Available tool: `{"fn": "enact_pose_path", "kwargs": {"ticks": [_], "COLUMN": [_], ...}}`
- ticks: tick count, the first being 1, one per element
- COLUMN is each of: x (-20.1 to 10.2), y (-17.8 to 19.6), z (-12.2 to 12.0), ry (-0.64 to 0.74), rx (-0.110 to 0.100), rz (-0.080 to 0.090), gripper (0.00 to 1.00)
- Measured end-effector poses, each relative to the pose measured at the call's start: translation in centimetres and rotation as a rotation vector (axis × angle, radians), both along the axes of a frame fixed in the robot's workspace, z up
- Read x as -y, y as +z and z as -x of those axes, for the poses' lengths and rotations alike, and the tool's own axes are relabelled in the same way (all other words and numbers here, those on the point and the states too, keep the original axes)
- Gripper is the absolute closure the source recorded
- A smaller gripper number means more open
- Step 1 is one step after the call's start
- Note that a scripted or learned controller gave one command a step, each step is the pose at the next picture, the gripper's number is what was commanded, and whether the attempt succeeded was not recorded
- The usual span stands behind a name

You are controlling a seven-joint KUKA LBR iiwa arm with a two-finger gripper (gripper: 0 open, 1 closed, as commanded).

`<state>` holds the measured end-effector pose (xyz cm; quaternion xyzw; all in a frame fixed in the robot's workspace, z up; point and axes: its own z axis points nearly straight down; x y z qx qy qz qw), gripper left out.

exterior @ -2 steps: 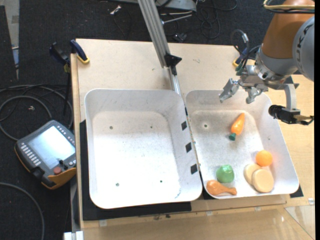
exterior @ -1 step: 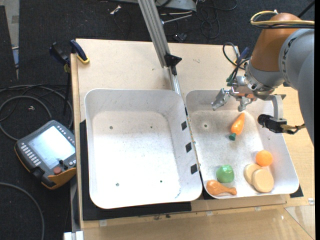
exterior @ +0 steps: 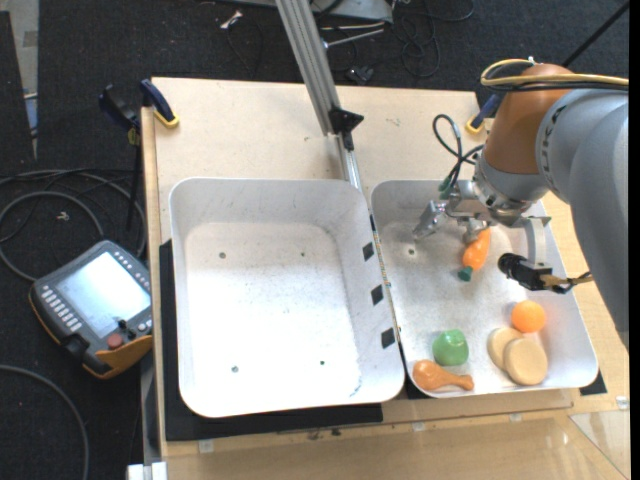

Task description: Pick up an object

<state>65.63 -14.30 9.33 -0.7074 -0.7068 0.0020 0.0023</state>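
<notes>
In the right bin (exterior: 400,258), a carrot (exterior: 476,251) is seen far, just beside the gripper (exterior: 452,213); its jaws' state cannot be told. Near lie an orange ball (exterior: 528,317), green ball (exterior: 451,347), bread (exterior: 520,357) and gourd (exterior: 441,375).

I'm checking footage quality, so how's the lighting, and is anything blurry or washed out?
Camera view: even, soft light with faint shadows; the left bin looks bright but keeps its speckles; the carrot under the tool and the green ball read sharp; the floor stays dark, cables still traceable.
</notes>
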Motion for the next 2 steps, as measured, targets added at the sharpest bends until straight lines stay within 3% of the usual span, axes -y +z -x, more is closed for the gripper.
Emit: {"fn": "enact_pose_path", "kwargs": {"ticks": [1, 2], "x": [0.0, -0.8], "y": [1.5, 7.3], "z": [-0.3, -1.1], "ry": [0.0, 0.005], "rx": [0.009, 0.014], "rz": [0.001, 0.001], "gripper": [1.0, 1.0]}}
